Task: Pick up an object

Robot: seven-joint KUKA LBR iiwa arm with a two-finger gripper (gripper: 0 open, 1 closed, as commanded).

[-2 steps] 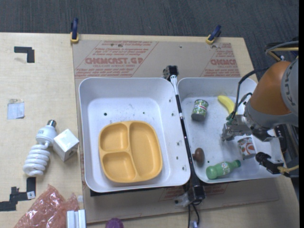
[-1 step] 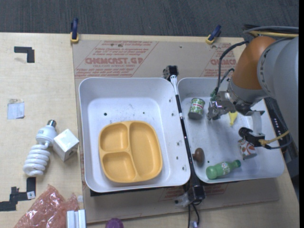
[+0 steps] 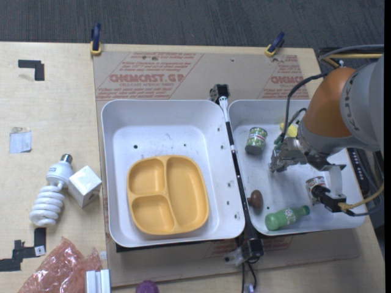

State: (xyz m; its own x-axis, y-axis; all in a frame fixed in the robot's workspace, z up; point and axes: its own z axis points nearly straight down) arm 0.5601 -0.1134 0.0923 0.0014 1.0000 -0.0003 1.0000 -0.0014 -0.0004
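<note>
Gripper (image 3: 279,163) low in right bin (image 3: 269,112), can't tell its state, just right of can (image 3: 256,138) w/ bottle (image 3: 286,217) & brown lump (image 3: 255,198) nearer, so a blind close prob. misses or nudges the can away.

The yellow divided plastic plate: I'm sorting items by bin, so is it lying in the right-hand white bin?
No, the yellow divided plastic plate lies in the left white bin, away from the arm.
</note>
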